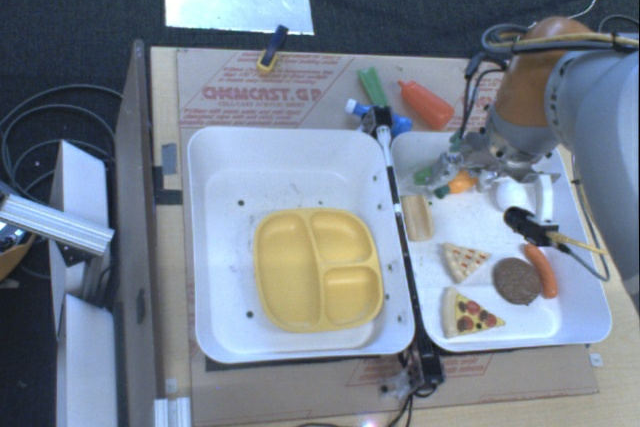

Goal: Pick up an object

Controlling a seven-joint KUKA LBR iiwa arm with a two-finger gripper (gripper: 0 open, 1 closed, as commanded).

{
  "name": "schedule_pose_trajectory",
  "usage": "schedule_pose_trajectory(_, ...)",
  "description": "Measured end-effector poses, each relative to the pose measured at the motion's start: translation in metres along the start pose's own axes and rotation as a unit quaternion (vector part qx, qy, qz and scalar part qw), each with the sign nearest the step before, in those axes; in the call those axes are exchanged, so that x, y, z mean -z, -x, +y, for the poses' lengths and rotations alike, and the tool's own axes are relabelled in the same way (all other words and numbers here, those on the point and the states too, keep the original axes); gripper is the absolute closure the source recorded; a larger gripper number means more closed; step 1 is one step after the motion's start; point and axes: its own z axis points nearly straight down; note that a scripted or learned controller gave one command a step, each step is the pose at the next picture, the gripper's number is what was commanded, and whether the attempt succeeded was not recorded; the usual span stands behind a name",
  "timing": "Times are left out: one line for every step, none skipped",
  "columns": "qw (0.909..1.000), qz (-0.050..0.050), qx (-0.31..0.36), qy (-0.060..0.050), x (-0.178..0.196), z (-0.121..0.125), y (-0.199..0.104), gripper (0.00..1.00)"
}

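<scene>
In the right bin (580,315), my gripper (452,171) hangs low over the far left corner. A small orange piece (462,183) lies right under it and a small green piece (425,177) just to its left; I cannot see whether anything sits in the gripper. Nearer in the same bin lie a pale wafer (415,216) by the left wall, two pizza slices (465,261) (470,313), a brown round patty (517,281) and a red sausage (544,271). The left bin (225,175) holds a yellow divided plate (318,268).
Behind the bins, on the cardboard, lie an orange bottle-shaped toy (426,105), a green stick (373,87) and small blue pieces (400,125). A yellow and blue item (271,52) lies farther back. The arm's grey body (590,125) overhangs the right bin's far right side.
</scene>
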Motion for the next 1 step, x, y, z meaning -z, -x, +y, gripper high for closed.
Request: schedule_pose_trajectory(1.0000,0.000,0.004,0.006,0.0946,-0.0833,-0.0690,1.00)
